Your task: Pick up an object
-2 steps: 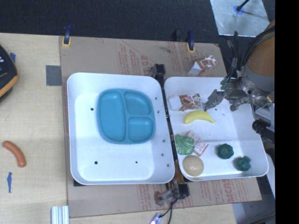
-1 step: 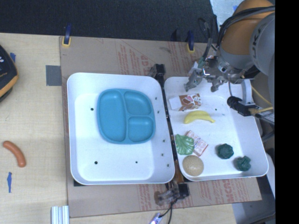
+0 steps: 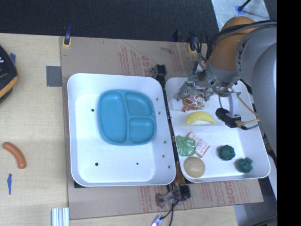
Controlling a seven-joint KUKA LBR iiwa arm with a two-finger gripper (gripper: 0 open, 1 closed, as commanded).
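My gripper [image 3: 194, 96] is low over the far left corner of the right bin [image 3: 256, 142], open, with one finger on each side of a small red and white packet [image 3: 193, 102] that lies on the bin floor. Just in front of it lies a yellow banana [image 3: 200, 118]. Further forward are a green leafy piece [image 3: 186, 146], a pink packet [image 3: 201, 145], a tan round bun [image 3: 194, 167] and two dark green lumps [image 3: 226, 152] [image 3: 244, 164].
The left bin [image 3: 82, 140] holds a blue divided plate [image 3: 127, 117]. An orange sausage [image 3: 15, 154] lies on the bench at far left, and a black and yellow device [image 3: 5, 74] sits at the left edge. The arm's grey body [image 3: 256, 55] looms over the right bin's far right.
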